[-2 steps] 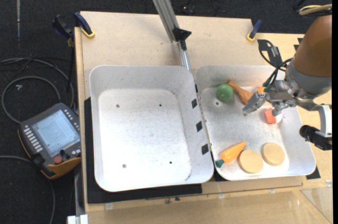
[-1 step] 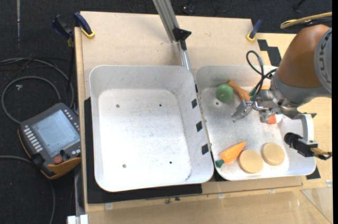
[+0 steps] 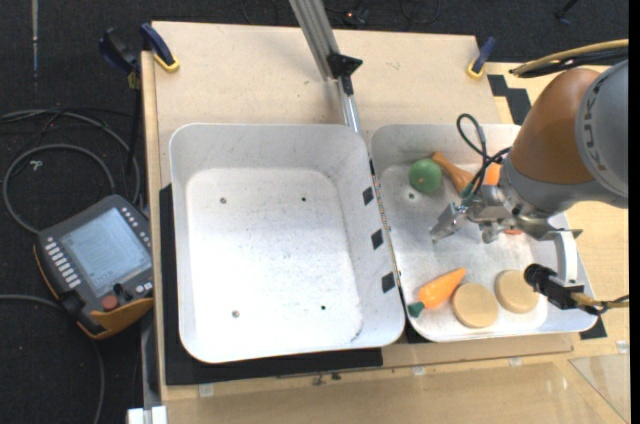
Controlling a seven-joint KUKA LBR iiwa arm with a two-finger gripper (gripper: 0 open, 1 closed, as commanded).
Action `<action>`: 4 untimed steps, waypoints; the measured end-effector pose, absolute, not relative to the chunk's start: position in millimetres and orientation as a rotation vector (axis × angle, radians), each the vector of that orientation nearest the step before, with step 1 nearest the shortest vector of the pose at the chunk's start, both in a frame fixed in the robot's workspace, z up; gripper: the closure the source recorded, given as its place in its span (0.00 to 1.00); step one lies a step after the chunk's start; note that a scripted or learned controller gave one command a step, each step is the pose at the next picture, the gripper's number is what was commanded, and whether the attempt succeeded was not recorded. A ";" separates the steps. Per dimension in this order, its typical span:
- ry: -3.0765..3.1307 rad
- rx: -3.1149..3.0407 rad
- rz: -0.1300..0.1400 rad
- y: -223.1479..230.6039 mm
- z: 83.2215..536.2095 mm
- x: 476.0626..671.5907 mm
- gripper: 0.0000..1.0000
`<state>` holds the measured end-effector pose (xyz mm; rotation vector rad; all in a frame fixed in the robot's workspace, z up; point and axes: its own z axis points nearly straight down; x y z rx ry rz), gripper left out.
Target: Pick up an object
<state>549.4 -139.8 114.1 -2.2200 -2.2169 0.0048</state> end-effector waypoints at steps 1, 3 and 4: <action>-2.221 -2.223 -0.001 -139.9 127.0 550.9 1.00; -2.229 -2.222 -0.005 -134.3 223.8 551.6 1.00; -2.228 -2.212 -0.001 -89.8 221.8 544.6 1.00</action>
